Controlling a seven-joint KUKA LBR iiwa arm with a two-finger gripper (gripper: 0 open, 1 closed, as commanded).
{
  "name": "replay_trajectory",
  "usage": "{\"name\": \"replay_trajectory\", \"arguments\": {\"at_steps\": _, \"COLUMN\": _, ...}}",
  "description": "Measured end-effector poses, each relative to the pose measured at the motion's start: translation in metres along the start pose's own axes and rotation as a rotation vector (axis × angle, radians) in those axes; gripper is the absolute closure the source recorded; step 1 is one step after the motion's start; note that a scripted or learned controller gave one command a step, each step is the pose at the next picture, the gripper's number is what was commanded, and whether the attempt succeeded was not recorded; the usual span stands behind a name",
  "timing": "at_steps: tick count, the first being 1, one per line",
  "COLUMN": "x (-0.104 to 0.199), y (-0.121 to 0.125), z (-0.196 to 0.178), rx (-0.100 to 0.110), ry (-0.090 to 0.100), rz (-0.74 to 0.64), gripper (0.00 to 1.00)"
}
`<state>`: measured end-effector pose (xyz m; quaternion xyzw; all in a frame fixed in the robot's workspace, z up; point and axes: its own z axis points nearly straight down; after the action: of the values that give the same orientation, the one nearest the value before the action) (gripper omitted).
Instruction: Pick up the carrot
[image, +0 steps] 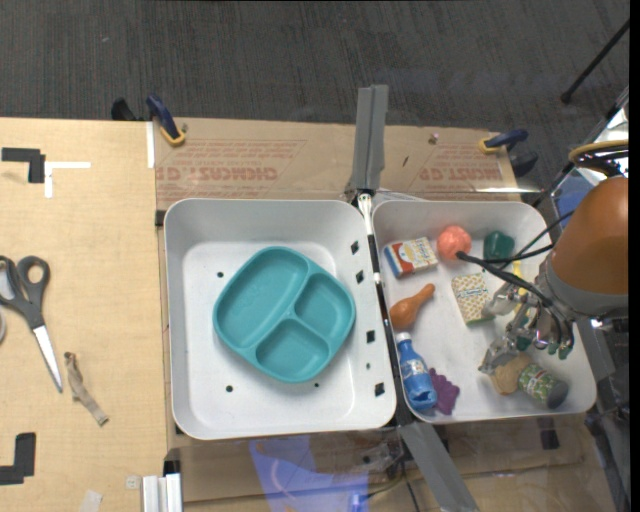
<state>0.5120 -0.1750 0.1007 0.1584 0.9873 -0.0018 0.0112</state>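
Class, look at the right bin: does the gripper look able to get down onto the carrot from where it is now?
Probably yes. The carrot lies by the right bin's left wall with bare floor around it and nothing on top. The gripper hangs toward the bin's right side, over a beige item.

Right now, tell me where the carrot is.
The carrot lies in the right bin, near its left wall, below the small red-and-white carton and above the blue bottle.
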Motion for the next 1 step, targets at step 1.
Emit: {"name": "replay_trajectory", "arguments": {"at_steps": 1, "x": 0.0, "y": 0.0, "z": 0.0001, "rx": 0.0, "ry": 0.0, "rz": 0.0, "gripper": 0.0}}
